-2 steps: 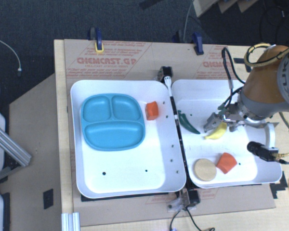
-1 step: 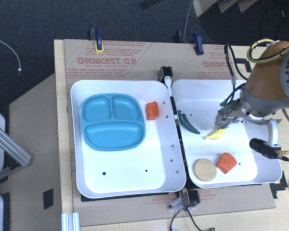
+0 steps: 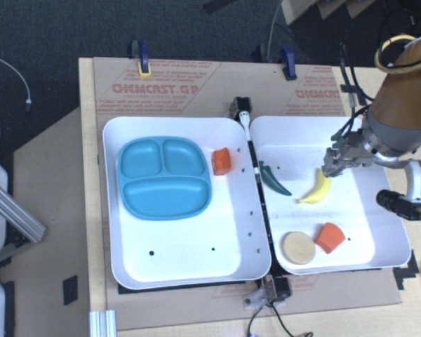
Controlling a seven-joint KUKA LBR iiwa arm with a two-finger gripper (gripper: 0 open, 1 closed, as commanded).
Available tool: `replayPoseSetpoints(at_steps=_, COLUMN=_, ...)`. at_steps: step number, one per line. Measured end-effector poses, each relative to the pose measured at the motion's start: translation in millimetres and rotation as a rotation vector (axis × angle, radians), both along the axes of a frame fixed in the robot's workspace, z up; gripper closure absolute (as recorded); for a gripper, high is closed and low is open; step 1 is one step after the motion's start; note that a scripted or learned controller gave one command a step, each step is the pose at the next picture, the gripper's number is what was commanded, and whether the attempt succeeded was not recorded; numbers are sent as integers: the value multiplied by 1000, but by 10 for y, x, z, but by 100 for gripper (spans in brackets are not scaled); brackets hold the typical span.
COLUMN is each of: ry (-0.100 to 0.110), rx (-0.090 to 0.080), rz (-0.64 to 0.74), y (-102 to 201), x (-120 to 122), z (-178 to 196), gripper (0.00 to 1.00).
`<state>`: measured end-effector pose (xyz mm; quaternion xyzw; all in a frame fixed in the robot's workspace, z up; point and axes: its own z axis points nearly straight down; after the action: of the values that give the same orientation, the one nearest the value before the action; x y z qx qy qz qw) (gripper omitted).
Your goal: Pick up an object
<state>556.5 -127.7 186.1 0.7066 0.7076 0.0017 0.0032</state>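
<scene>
Dark carpet lies all around the brown tabletop (image 3: 196,83), and two white bins sit on it side by side. My arm (image 3: 400,97) comes in from the right side of the view and bends down over the right bin (image 3: 386,258).

My hand (image 3: 335,161) hangs low in that bin, near its middle. It is dark and small from up here, and I cannot tell how it is set.

Right under the hand lies a yellow banana (image 3: 316,190). Its top end is at the hand, maybe touching it, but I cannot say for sure. The banana's long side runs on a slant, from up by the hand down and to the left in the view. I think this is the thing I am going for, since it is the closest one. To grab it well, I judge the hand should close across the thin side, not along the long side.

A bit further left, near the bin wall, lies a green pepper (image 3: 274,180). Lower down sit a red block (image 3: 330,237) and a tan round disc (image 3: 298,248), close together.

Farther out, in the left bin (image 3: 182,265), I see a blue plate (image 3: 165,177) with three parts and a small orange thing (image 3: 222,161) just beside it.

Nothing looks lifted yet, so I judge the pick is not done.
</scene>
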Motion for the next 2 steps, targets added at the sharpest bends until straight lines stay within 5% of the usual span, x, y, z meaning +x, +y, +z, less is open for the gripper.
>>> replayPoseSetpoints(at_steps=2, ry=1, rx=0, rz=-1, y=53, x=94, z=782, gripper=100)
